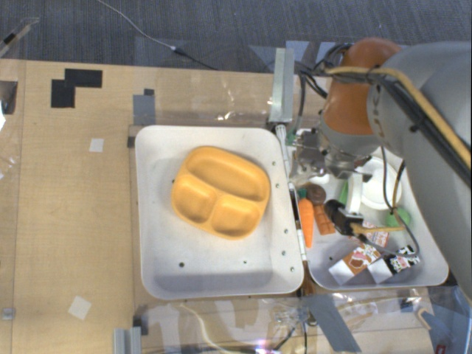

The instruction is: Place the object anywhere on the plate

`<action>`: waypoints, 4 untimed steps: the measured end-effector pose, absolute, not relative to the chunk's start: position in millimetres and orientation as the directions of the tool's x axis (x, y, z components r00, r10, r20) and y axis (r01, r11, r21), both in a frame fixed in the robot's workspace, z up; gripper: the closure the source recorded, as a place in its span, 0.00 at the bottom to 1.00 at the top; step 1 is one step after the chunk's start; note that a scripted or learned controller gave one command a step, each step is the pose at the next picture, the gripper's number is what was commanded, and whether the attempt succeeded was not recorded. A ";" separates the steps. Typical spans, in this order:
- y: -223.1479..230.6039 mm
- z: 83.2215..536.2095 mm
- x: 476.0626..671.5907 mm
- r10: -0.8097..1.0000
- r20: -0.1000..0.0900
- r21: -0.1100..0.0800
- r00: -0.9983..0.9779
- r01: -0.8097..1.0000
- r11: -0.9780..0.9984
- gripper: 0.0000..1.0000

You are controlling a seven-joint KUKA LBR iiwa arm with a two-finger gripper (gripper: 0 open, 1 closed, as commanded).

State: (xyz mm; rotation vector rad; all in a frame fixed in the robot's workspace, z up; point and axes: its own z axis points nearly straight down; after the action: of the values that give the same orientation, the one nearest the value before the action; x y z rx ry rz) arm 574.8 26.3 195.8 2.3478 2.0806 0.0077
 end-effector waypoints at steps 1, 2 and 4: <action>96.8 184.6 574.6 0.976 0.001 0.002 -0.217 0.976 0.217 1.00; 195.3 276.6 553.2 0.869 0.000 0.009 -0.495 0.869 0.495 1.00; 210.0 237.8 598.0 0.879 0.000 0.005 -0.477 0.879 0.477 1.00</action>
State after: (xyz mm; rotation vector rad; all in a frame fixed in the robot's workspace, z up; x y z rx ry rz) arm 598.0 210.0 237.8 1.6056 2.6967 0.0069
